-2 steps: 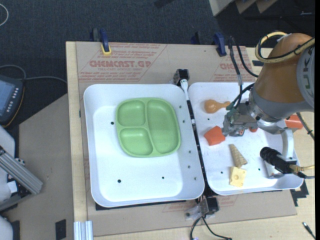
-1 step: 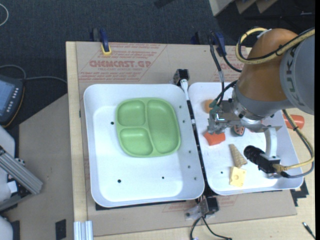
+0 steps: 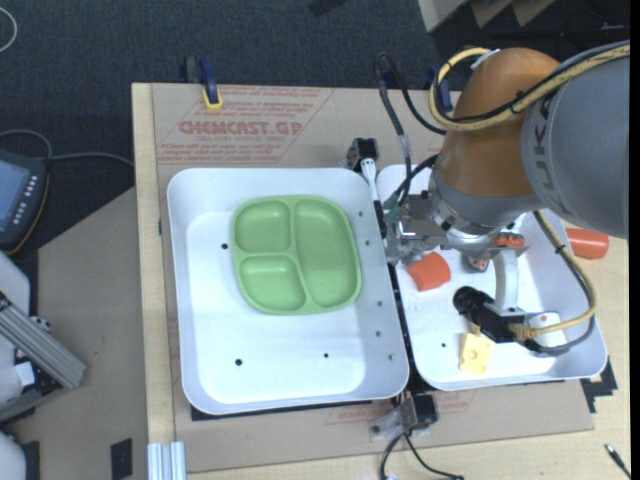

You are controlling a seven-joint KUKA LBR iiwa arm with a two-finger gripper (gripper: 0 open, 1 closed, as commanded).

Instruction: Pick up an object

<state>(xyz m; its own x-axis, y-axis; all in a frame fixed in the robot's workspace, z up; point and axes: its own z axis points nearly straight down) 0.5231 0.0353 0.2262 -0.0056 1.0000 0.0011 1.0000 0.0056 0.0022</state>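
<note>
From my seat, the arm (image 3: 500, 118) comes in from the right and its wrist hides most of the gripper (image 3: 476, 258), which hangs low over the right bin (image 3: 530, 373). The wrist covers it from above, so I cannot tell whether the gripper is spread or pressed together, and I see nothing held in it.

The block (image 3: 431, 272), orange and lying flat on the bin floor, is just left of the gripper and a little nearer to me. It is close but apart, with white floor showing around it. A yellow piece (image 3: 473, 353) lies well below the gripper, towards the near rim of the same bin. Another orange piece (image 3: 587, 242) sits far to the right of the gripper, at the bin's right wall and partly under the arm.

Farther left of the gripper, past the block and the wall between the two, is the left bin (image 3: 200, 298). A green plate (image 3: 297, 254) with three compartments lies flat in it, well apart from the gripper.
</note>
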